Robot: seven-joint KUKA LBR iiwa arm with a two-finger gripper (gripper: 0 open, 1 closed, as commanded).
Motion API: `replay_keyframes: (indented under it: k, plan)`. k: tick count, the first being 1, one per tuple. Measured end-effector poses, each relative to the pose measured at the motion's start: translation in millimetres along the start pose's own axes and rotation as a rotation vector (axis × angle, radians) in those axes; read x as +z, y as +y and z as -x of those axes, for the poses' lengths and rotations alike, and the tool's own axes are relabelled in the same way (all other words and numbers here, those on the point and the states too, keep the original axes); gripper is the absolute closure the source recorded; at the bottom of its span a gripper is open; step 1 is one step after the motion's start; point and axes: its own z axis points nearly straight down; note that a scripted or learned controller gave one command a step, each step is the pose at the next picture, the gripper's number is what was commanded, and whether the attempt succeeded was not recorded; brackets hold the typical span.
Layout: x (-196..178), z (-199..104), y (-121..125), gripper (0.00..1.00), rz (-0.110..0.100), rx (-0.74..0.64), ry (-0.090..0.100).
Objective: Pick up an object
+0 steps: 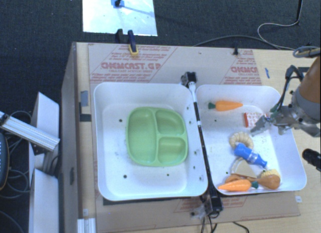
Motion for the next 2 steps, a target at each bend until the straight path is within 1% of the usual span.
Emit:
replay_keyframes:
  k: [1,2]
  plan:
    - [65,-33,-5,0.00,-0.001,0.000,0.000]
    - [112,-48,-17,0.00,0.000,0.002,0.000]
